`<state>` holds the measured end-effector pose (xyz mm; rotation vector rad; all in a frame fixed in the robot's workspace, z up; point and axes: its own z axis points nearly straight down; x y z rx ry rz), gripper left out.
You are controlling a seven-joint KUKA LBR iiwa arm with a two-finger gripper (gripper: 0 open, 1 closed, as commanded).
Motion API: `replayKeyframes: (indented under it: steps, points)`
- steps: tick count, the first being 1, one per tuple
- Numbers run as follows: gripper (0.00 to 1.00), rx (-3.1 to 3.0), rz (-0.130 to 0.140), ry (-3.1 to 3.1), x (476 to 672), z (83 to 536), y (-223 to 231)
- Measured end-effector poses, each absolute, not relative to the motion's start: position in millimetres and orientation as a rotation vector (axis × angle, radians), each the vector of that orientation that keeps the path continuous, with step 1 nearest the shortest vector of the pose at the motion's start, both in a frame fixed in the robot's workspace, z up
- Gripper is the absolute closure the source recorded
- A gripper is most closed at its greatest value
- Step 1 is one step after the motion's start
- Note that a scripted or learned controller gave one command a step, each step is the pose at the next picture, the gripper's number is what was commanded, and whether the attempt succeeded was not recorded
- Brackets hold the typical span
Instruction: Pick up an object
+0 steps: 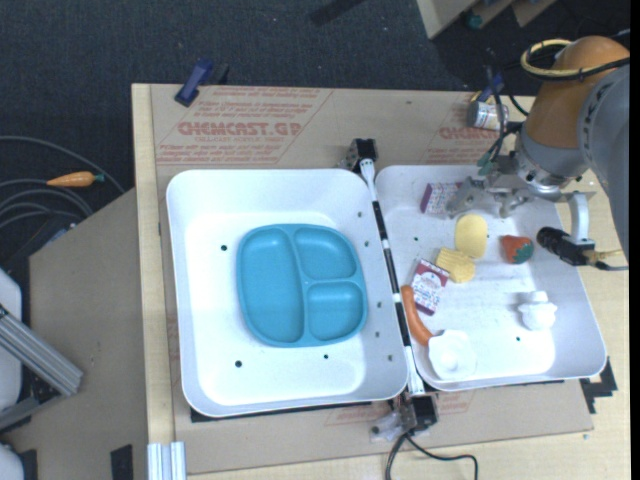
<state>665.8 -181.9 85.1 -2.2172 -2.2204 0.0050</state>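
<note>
bench (300, 118): brown board, printed red lettering along top, mid-frame | left white bin (200, 268): on bench, centre-left | right white bin (570, 313): on bench, centre-right, edge touching left bin | blue clip (194, 83): at bench's upper-left corner | black clamp (362, 152): on bench above the seam between bins

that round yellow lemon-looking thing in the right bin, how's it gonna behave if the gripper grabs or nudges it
The round yellow lemon-shaped toy looks smooth and curved, so it would probably roll if nudged. Two fingers may slip off its rounded sides unless centred. It lies beside a yellow wedge-shaped piece, so a push would likely bump that too.
</note>
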Motion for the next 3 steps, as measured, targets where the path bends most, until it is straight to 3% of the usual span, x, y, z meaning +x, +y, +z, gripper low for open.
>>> replayKeyframes:
  steps: [3]
  points:
    - [0.00,-2.219,0.006,-2.220,665.8,85.3,-182.3]
